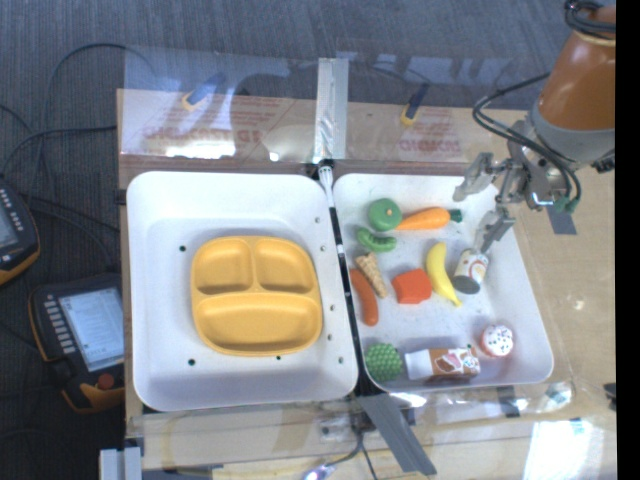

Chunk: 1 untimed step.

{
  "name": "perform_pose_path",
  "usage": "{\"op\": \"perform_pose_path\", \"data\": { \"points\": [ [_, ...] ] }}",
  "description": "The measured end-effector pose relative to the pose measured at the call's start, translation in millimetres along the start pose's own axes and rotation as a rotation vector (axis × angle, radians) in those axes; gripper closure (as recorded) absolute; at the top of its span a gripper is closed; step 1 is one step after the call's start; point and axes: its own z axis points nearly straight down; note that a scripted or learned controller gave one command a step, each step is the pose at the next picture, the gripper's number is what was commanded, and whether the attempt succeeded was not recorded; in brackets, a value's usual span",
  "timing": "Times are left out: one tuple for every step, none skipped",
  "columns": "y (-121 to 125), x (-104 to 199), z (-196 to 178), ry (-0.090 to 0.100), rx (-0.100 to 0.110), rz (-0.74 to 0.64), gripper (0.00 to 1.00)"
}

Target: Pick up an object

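Gripper [487, 203] hovers with jaws spread wide and nothing between them, the small white cup [471, 266] lying just below its fingertips beside the banana [440, 272], probably light, hard, slippery plastic, best pinched across its middle.

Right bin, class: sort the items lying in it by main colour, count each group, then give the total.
Green: 3 (round green fruit, flat green piece, bumpy green ball)
Orange or red: 3 (carrot, sausage, red block)
Yellow or tan: 2 (banana, corn-like piece)
White or mixed: 3 (small can, round spotted item, carton)
Total: 11
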Motion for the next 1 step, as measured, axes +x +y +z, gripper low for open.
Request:
{"op": "perform_pose_path", "data": {
  "points": [
    [-10.8, -16.0, 117.9, -0.016, 0.004, -0.019, 0.0]
  ]
}}
